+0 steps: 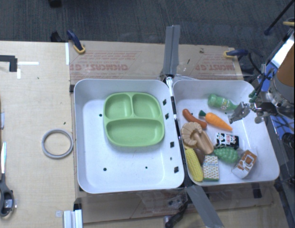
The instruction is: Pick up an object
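Toy food fills the right bin (261,141), lower right of frame: carrot (218,121), green bottle (222,102), corn (193,163), carton (244,164). End effector (242,112) hovers beside the bottle, upper right; grip state cannot be told. Left bin (85,141) holds a green divided plate (133,119).

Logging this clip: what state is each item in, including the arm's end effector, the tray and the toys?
End effector: above the right bin's upper right, nothing seen between its fingers.
Green three-compartment plastic plate: flat in the left bin, nothing on it.
Orange toy carrot: lying on its side in the right white bin.
Green toy bottle: lying down.
Yellow toy corn cob: lying along the bin's left wall.
Roll of tape: flat on the bench.
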